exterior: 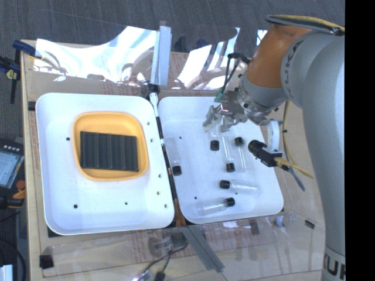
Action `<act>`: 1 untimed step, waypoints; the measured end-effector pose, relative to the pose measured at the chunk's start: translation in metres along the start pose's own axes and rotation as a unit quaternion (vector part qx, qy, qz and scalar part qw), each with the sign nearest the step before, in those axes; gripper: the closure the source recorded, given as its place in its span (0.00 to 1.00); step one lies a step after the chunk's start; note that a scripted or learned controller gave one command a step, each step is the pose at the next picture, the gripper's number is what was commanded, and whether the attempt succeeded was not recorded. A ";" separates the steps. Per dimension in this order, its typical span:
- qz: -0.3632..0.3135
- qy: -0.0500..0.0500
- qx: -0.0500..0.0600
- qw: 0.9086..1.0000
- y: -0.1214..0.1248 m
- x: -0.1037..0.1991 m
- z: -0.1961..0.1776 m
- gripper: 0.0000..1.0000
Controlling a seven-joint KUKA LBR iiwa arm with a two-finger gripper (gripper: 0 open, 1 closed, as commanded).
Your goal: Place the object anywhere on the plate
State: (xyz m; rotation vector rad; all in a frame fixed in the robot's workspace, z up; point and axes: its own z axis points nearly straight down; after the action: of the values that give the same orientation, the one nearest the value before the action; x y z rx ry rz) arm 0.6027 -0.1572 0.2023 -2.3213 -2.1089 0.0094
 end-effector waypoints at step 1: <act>0.000 0.000 0.000 1.000 0.000 0.000 0.000 0.00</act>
State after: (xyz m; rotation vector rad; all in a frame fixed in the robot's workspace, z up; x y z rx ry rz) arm 0.6027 -0.1573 0.2023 -2.3214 -2.1090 0.0095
